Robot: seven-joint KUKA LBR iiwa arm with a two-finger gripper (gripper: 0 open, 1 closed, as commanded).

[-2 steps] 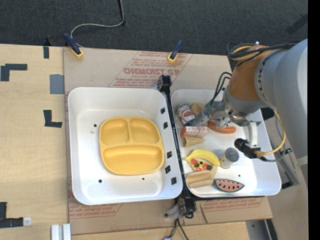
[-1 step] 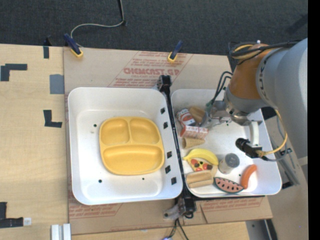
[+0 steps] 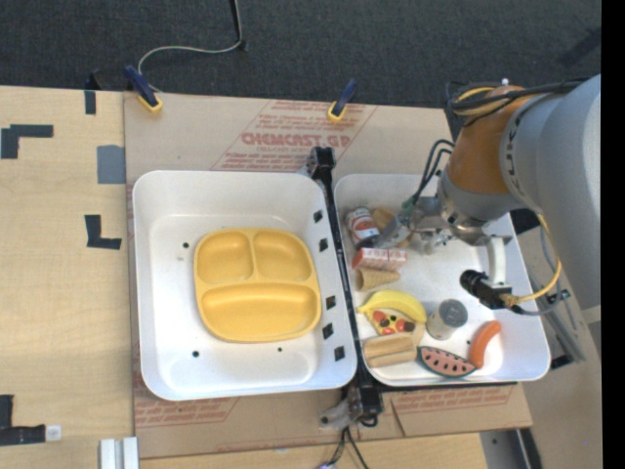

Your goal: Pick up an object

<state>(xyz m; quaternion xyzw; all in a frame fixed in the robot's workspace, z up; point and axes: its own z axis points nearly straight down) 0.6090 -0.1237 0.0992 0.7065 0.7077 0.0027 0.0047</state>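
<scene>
Reaching in from the right, the gripper (image 3: 422,231) is seen low over the upper part of the right bin (image 3: 532,364), just beside the cluster of toy food at the bin's upper left; whether it is open or closed cannot be told, and nothing can be seen held in it. The grey arm (image 3: 566,154), with its orange band (image 3: 479,149), is placed above and to the right of it.

Closest to the gripper, a small can (image 3: 362,225) with a red label is found near the divider, with a tan item (image 3: 383,220) touching it on the right. Just below, a red and white packet (image 3: 381,258) is laid with its long axis running left to right. A pale wedge (image 3: 371,278) is set under it.

Lower down, a banana (image 3: 395,304) is curved across the bin, long axis roughly left to right. A pizza slice (image 3: 389,322) is tucked beneath it, and a sandwich (image 3: 389,350) lies below that. A grey lidded jar (image 3: 449,317) stands to the right. A watermelon slice (image 3: 445,362) and a sausage (image 3: 484,343), tilted up to the right, are placed near the lower right corner.

A yellow divided plate (image 3: 258,283) is held in the left bin (image 3: 156,360).
</scene>
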